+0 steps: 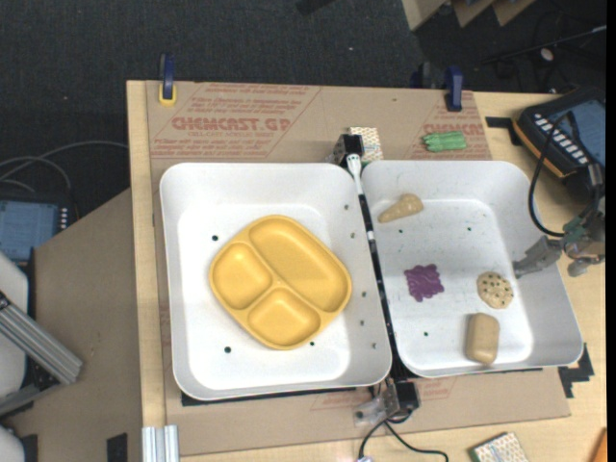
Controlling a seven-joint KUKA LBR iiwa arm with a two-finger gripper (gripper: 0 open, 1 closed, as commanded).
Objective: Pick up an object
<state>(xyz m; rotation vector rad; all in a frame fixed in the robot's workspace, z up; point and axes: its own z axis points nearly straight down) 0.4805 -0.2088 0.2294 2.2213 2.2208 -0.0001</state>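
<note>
My claw (539,256) sits at the right bin's (452,176) right rim; whether it is released or clenched, I cannot tell. Nearest, on that bin's floor, lies the cookie (495,290), probably light, stiff, crumbly. I'd pinch its edges gently.

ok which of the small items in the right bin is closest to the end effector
The round speckled cookie, just left of the end effector; the other three lie farther off.

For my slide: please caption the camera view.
Yellow tray in left bin; four items in right bin; gripper at its edge.
</note>
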